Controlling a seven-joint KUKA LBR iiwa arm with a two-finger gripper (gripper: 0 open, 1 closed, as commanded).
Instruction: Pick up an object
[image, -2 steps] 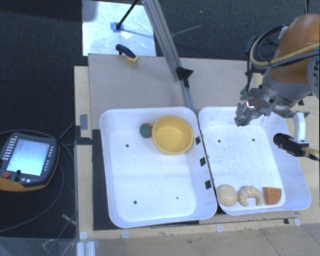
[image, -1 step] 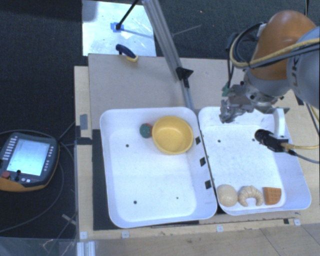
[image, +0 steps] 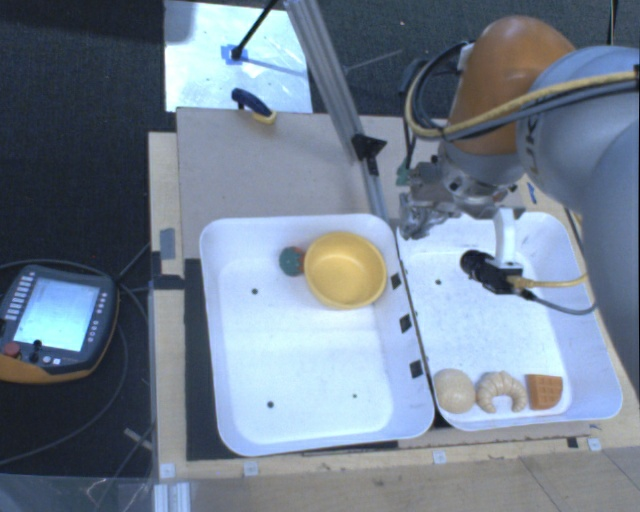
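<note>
the hand (image: 415, 222) sits at the far edge of the right bin (image: 590, 385), just beside the ridge shared with the left bin (image: 225, 400); whether it is open or closed cannot be told from this angle, and nothing is seen in its grasp. the grey arm (image: 590, 120), with its orange band (image: 505, 65), enters from the right, cables looped around it. a yellow bowl (image: 345, 270) rests in the far part of the left bin, with a small dark green object (image: 291, 261) touching its left side. in the near corner of the right bin lie three items in a row: a pale round roll (image: 454, 390), a croissant-shaped piece (image: 501, 391) and an orange wedge (image: 544, 390). the bench (image: 260, 165) is covered in brown board. a teach pendant (image: 52, 322) lies on dark carpet (image: 70, 120) at left.
</note>
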